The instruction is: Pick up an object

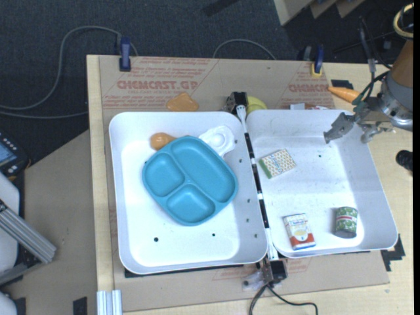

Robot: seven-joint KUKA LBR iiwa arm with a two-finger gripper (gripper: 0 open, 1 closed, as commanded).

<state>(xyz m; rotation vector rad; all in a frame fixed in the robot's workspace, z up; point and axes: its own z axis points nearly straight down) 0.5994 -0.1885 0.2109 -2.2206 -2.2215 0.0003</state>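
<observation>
Objects for picking lie in the right bin (367, 176), seen from the fixed camera above the bench. A small patterned packet (276, 163) sits near the bin's upper left, close to the divider between the two bins. A red and white carton (299, 231) rests near the bin's lower edge, and a small green can (345, 221) stands just to its right, apart from it.

At the upper right of the same bin is the gripper (355, 128), at the end of the grey arm (399, 90) reaching in from the right. Its two fingers are spread apart with nothing between them, and they are well away from the packet, the carton and the can.

The left bin (131, 228) holds a blue divided plate (189, 180) with three compartments. A white cup (217, 138) touches the plate's upper right edge, and an orange ball-like item (161, 140) is partly hidden behind its upper left edge.

On the board behind the bins lie an orange piece (182, 102), a yellow-green object (254, 104) and an orange carrot shape (344, 93).
</observation>
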